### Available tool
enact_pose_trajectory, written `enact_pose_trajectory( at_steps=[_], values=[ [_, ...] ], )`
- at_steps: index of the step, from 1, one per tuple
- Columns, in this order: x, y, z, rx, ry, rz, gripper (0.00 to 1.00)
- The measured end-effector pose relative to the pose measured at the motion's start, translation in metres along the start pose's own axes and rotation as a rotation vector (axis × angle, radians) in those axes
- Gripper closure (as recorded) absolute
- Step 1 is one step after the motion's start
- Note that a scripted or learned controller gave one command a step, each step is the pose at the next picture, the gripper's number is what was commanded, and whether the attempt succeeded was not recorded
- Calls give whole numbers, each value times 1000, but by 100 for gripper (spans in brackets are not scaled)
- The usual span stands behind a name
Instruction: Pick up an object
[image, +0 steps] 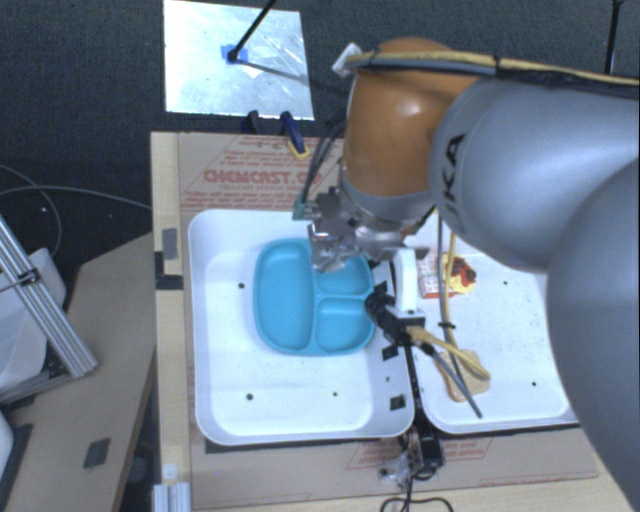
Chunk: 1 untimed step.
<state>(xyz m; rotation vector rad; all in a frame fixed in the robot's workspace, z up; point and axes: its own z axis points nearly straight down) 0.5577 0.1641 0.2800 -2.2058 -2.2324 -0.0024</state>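
The light-blue divided plastic plate (305, 297) lies in the left white bin (230, 400) at the frame's centre, and I see my tool (330, 255) poised over its upper right rim, though I cannot tell its finger state.

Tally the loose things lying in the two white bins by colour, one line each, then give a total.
Blue: 1, the divided plate in the left bin.
Tan: 1, the wooden utensil in the right bin.
Red and yellow: 1, the small packet, partly hidden.
Total: 3
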Motion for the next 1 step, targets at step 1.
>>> enact_pose_trajectory(
  at_steps=[1],
  values=[
    [-35, -26, -110, -15, 0, 11, 100]
  ],
)
